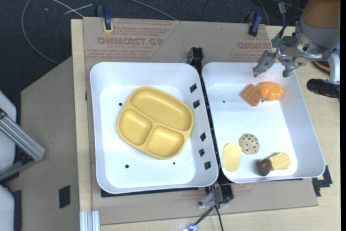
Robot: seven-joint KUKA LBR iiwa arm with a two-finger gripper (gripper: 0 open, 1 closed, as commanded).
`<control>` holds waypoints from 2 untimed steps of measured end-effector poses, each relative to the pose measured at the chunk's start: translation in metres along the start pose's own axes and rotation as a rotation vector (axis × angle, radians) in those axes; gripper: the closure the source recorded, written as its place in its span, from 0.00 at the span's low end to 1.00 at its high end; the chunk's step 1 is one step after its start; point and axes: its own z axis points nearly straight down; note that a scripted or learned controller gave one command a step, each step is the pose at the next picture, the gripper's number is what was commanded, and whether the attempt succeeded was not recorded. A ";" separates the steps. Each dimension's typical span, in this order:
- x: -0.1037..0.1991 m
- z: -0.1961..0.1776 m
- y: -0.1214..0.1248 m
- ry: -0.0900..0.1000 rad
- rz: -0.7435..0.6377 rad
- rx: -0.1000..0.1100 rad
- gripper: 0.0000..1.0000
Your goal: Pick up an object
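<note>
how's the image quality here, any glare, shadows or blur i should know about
Camera view: lighting is even and soft; the white bins look bright, the right one a little washed out near its front rim, with no hard glare. The yellow tray and the food items throw only faint shadows. The gripper looks slightly soft; the cookie is sharp enough to show its spots.

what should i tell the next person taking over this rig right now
Claw: open, holding nothing, over the top edge of the right white bin.
Right bin: orange rounded piece touching a tan square waffle-like piece just below the claw; round speckled cookie, pale yellow oval piece and a yellow shell-shaped piece with a brown end near the front.
Left white bin: yellow divided plastic plate.
Done: nothing picked.
Left: grasp and lift one object.
</note>
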 end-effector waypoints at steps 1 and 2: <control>0.002 0.063 0.000 0.002 0.000 0.006 0.00; -0.004 0.116 -0.009 0.002 0.001 0.006 0.00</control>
